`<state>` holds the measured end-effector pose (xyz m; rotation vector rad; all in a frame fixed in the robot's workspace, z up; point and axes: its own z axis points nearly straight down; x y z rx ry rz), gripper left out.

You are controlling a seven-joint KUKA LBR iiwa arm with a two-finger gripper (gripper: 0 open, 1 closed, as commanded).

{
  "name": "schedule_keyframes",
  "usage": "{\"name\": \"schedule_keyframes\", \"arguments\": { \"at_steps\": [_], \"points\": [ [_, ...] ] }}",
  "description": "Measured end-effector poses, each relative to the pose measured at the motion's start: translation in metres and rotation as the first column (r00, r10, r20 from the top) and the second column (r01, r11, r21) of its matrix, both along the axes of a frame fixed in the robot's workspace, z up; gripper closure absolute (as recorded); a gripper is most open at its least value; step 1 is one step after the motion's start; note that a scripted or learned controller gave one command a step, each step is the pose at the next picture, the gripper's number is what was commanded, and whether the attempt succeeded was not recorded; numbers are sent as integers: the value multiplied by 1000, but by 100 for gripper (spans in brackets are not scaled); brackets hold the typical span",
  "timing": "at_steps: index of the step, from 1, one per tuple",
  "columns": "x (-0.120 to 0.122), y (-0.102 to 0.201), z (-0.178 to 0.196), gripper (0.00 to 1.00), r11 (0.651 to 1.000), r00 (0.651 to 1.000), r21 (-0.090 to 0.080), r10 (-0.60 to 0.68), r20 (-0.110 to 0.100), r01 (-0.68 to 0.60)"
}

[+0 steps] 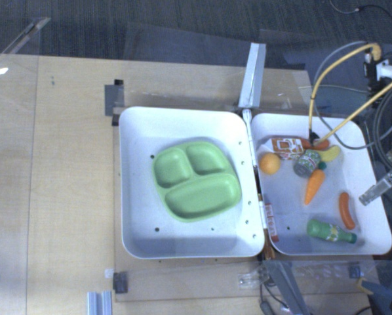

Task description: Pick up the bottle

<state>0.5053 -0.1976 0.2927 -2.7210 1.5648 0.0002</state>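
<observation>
Camera view: bottle (331, 231) lies near right bin (379, 238) front edge; end effector (378, 190) state unclear.

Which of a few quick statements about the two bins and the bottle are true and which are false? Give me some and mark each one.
1. The bottle lies on its side in the right bin. True.
2. The green divided tray sits in the right bin. False: it sits in the left bin.
3. The pincer is closed around the bottle. False: it is at the right bin's right edge, apart from the bottle.
4. A carrot lies in the right bin, above the bottle in the picture. True.
5. The orange is in the left bin. False: it is in the right bin, near its left wall.
</observation>
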Motion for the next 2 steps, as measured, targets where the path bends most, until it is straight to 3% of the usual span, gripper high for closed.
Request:
{"name": "schedule_keyframes", "arguments": {
  "at_steps": [1,2],
  "points": [
    [33,3,7,0,925,925,-6,379,9,-379],
    [56,-5,43,0,709,709,-16,705,16,-705]
  ]
}}
